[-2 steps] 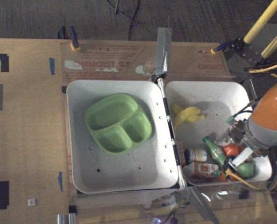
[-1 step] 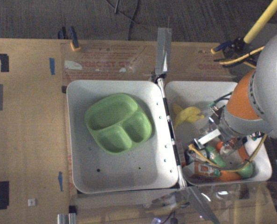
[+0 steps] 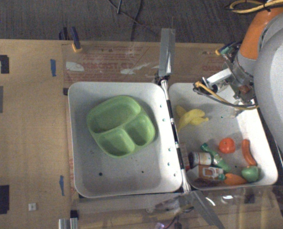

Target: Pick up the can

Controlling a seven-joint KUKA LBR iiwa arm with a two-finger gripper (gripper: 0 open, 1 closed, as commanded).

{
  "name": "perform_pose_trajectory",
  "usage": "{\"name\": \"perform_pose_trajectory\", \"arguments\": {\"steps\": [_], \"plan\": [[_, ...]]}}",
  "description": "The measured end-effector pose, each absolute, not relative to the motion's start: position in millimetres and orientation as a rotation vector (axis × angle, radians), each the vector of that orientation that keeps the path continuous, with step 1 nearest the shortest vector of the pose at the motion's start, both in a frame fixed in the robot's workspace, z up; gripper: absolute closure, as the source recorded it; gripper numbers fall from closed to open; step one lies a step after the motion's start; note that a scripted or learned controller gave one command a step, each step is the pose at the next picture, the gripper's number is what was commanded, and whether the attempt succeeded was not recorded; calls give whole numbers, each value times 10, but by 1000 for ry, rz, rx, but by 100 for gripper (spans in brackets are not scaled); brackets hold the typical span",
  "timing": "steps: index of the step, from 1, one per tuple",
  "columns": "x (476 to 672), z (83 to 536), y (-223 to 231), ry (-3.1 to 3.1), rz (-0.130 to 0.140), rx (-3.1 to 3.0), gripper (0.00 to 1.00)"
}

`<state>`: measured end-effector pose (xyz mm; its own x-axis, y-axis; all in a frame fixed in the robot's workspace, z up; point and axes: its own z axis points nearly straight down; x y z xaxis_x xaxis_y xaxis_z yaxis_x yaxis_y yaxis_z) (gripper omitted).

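Tan tabletop (image 3: 27, 128), two white bins. The can (image 3: 203, 159) lies on its side low in the right bin (image 3: 267, 142) (tomato (image 3: 227, 145) just beside it). The tool (image 3: 239, 97) hangs over that bin's top corner, and I can't tell if it's released or clenched.

A green plate (image 3: 121, 126) with three parts lies in the left bin (image 3: 79, 166). In the right bin (image 3: 256, 123), a yellow banana (image 3: 191, 117) lies by the left wall. Lower down are a round orange fruit (image 3: 227, 145), a carrot (image 3: 234, 179) and a green pepper (image 3: 250, 173), close together.
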<state>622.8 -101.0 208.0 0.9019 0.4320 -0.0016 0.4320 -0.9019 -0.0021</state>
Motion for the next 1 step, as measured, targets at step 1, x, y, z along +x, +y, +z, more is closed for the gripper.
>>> {"name": "perform_pose_trajectory", "arguments": {"steps": [1], "plan": [[5515, 886, -1078, -443, -7, -3108, 0]]}}
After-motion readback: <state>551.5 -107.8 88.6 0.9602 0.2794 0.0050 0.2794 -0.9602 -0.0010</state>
